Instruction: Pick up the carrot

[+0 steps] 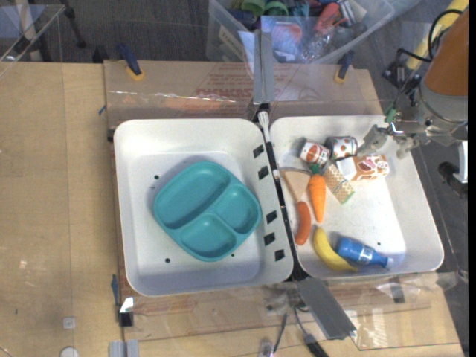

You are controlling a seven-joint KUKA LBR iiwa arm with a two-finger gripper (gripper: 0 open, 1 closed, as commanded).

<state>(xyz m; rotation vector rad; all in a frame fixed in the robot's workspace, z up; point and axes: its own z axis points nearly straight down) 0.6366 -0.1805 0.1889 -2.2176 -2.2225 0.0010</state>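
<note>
- Nearest the camera, along the front of the right bin [424,255], lie a yellow banana [325,249] and a blue bottle [361,253], touching each other.
- Just behind them, against the divider between the bins, an orange-red sausage [303,222] lies lengthwise.
- The left bin [134,199] holds a teal divided plate [207,210], well apart from anything the task needs.
- The carrot [317,196] lies in the middle of the right bin, orange with a small green top pointing to the far side and its tip toward the camera. It sits beside a tan wedge [296,183] on its left and a patterned packet [341,185] on its right, close enough that both crowd it.
- Farther back are a small red-labelled can [314,153], a second can [342,147] and a red and white carton [370,167].
- The claw [388,134] hangs at the far right rim of the right bin, above the carton and apart from the carrot. It carries nothing; whether it is wide or narrow I cannot tell from this angle.
- Judging by this, the reach is the step in hand and no grasp has begun.
- The next move calls for travel toward the near left until it is over the carrot's thick middle, turning to straddle its width, then a descent that clears the packet and wedge.
- Beyond the bins, a clear tub [297,13] of assorted toys stands on the tabletop [52,162].
</note>
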